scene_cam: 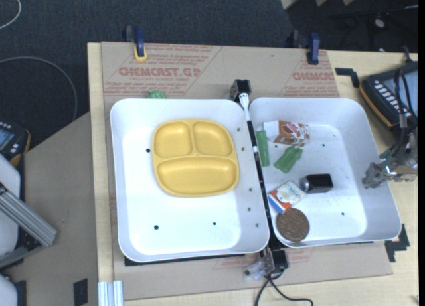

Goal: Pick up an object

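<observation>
At the right edge of the frame the claw [380, 173] is poised over the right bin [345, 109]; whether it is spread cannot be told. Small items, among them a black block [317, 182] and a brown disc [293, 224], are clustered at that bin's left for picking, while a yellow tray [195, 157] is kept in the left bin [133, 185].

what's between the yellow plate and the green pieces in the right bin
In the camera view, bare white floor of the left bin, then the two bins' adjoining rims, separate the yellow divided plate from the green pieces.

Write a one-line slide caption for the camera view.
Gripper poised at right white bin edge; yellow divided plastic tray fills left white bin.
</observation>
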Motion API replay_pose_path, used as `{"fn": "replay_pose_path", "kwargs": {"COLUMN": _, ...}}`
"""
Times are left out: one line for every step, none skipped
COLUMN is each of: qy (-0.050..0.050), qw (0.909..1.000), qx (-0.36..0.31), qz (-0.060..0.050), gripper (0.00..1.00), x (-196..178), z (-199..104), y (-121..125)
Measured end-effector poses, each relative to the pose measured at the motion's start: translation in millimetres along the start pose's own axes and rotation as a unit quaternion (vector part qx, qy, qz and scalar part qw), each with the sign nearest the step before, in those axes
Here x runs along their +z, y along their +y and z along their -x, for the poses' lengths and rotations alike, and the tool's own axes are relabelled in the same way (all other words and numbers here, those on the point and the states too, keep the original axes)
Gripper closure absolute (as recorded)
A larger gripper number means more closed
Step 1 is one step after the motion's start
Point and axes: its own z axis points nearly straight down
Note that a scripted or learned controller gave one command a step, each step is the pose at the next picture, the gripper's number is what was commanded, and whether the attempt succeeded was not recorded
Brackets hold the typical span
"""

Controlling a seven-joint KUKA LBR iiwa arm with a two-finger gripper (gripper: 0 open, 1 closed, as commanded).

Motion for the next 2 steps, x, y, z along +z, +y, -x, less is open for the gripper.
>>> {"fn": "replay_pose_path", "kwargs": {"qy": -0.002, "qw": 1.0000, "qx": 0.000, "qz": 0.004, "gripper": 1.00, "x": -13, "z": 1, "y": 1}}
{"fn": "replay_pose_path", "kwargs": {"qy": -0.003, "qw": 1.0000, "qx": 0.000, "qz": 0.005, "gripper": 1.00, "x": -23, "z": 1, "y": 2}}
